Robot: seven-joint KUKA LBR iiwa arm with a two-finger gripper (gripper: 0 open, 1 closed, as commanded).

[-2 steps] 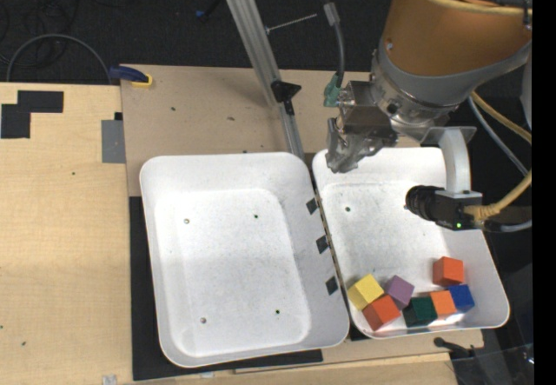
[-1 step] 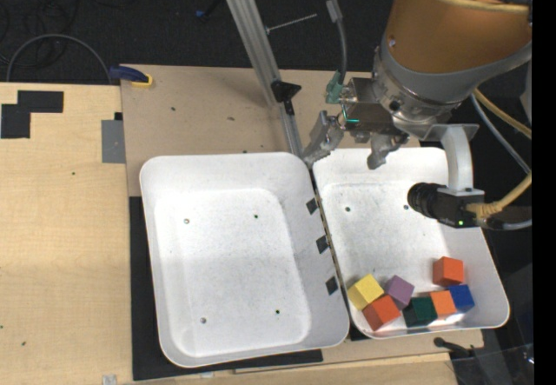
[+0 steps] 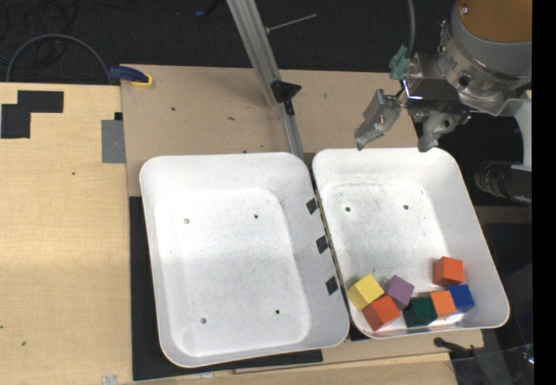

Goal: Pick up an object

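While the gripper [image 3: 401, 133] hangs at upper right above the right bin [image 3: 465, 192], fingers spread wide, holding nothing, coloured blocks [image 3: 413, 294] cluster at its lower edge.

Open floor across right bin [image 3: 395, 201]; blocks [image 3: 408, 292] crowded against its near wall

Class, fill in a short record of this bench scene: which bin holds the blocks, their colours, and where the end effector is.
Blocks in: right bin, near corner
Colours: yellow block, purple block, two red, orange, green, blue
Left bin: white, beside the right one
End effector: open, above the right bin's far edge, away from the blocks
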